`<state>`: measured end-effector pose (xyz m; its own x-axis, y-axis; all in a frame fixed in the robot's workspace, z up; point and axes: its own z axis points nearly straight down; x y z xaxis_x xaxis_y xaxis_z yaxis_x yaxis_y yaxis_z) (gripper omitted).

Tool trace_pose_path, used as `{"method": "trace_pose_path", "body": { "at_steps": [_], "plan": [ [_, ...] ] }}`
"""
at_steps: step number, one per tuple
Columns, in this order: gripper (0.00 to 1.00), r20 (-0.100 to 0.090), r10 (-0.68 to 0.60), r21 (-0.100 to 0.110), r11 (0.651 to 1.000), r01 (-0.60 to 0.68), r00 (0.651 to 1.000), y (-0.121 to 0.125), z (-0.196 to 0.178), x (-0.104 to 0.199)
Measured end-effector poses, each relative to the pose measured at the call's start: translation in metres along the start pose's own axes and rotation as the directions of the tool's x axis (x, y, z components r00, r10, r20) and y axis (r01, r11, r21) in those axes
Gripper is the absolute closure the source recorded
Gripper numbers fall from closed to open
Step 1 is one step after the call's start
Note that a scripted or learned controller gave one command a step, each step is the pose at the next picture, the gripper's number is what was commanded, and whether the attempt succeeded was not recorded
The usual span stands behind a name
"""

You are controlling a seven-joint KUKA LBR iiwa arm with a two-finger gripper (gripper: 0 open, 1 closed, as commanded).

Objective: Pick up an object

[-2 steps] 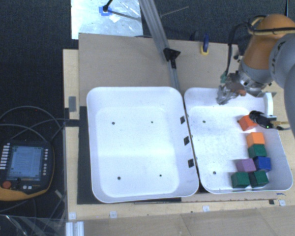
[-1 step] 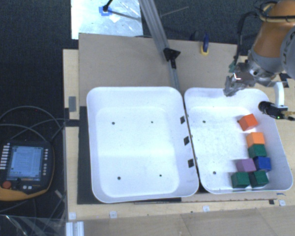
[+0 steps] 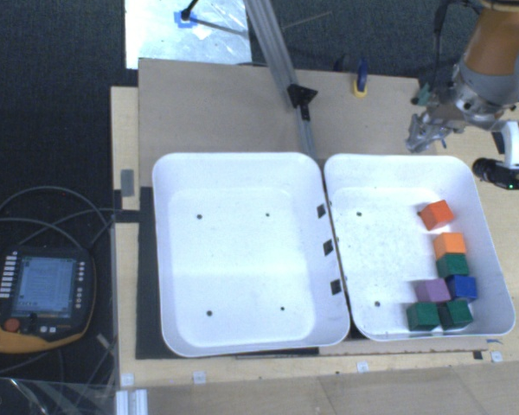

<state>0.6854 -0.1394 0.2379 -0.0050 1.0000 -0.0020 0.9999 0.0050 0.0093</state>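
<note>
Several small blocks lie along the right side of the right bin [image 3: 389, 175]: an orange block [image 3: 435, 215] set apart higher up, then a second orange block [image 3: 450, 244], a dark green one [image 3: 452, 264], a blue one [image 3: 463, 287], a purple one [image 3: 432, 290] and two green ones [image 3: 423, 316] [image 3: 455, 314] near the front corner. My gripper [image 3: 424, 135] hangs above the bin's far right rim, well back from the blocks, with nothing seen in it.
The left bin [image 3: 233, 249] adjoins the right bin. A slanted metal pole [image 3: 277, 50] crosses the bench behind the bins. A teach pendant [image 3: 39, 296] with cables lies on the floor at the left.
</note>
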Motion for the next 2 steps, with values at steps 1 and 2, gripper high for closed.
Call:
{"method": "trace_pose_path", "body": {
  "at_steps": [1,2],
  "plan": [
    [1.00,-0.003,-0.003,0.009,1.000,0.003,1.000,-0.030,0.010,0.047],
    [1.00,-0.004,-0.004,0.009,1.000,0.004,1.000,-0.062,-0.002,0.088]
  ]
}}
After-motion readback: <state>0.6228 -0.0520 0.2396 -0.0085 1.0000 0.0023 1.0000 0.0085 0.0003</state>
